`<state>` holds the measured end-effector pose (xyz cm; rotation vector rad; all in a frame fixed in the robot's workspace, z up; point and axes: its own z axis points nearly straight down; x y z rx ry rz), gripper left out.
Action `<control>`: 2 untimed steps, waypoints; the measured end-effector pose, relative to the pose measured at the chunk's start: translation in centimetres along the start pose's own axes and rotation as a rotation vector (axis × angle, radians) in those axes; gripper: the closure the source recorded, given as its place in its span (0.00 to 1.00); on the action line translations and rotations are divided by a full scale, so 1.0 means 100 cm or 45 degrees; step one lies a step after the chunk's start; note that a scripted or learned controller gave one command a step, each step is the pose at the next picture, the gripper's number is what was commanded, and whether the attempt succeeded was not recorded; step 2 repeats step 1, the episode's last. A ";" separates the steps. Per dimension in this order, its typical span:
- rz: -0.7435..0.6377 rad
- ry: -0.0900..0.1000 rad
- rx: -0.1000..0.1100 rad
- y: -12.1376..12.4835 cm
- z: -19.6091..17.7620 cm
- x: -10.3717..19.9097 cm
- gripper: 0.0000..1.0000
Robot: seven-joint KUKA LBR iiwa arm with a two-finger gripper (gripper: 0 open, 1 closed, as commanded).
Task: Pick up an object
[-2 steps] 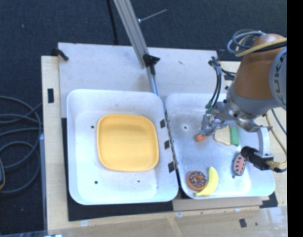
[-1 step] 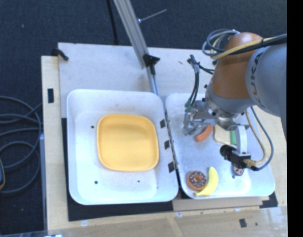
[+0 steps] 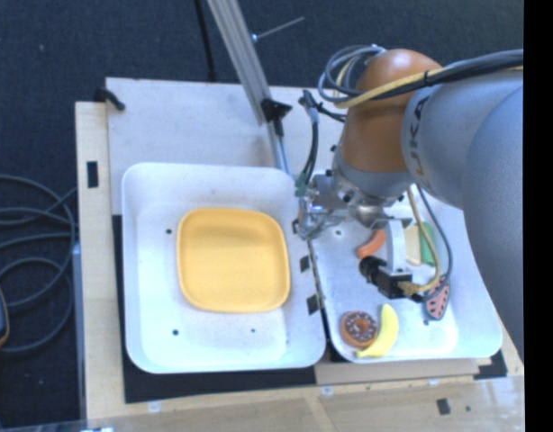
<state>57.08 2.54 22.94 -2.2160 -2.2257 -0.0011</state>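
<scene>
Seen from above the bench: the gripper [image 3: 311, 220] hangs low over the inner edge of the right bin [image 3: 470, 336], almost on the wall it shares with the left bin [image 3: 149, 207]. Whether it is released or clenched cannot be told from this angle, since the wrist and cabling cover most of it. No object is seen in its grasp.

Nearest to the gripper is a small orange piece [image 3: 374, 240]. It lies a little to the gripper's right in this view and slightly nearer the bench front, with its long axis slanting across the bin floor and part of it hidden by the wrist hardware. Further toward the front on that same side, well apart from the gripper, a doughnut [image 3: 356, 328] and a banana [image 3: 387, 328] rest touching, the banana's curve running roughly front to back. A reddish wedge [image 3: 436, 301] lies beyond them, far to the gripper's right.

On the gripper's other side, across the wall, a yellow plate [image 3: 233, 259] lies flat in the left bin.

By this view, the orange piece would be the shortest reach for the single arm: a short shift right and forward, with the wrist turned to cross its slanted axis.
</scene>
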 end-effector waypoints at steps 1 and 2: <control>0.001 0.000 -0.001 0.005 -0.012 0.046 1.00; 0.001 0.000 -0.001 0.005 -0.012 0.046 1.00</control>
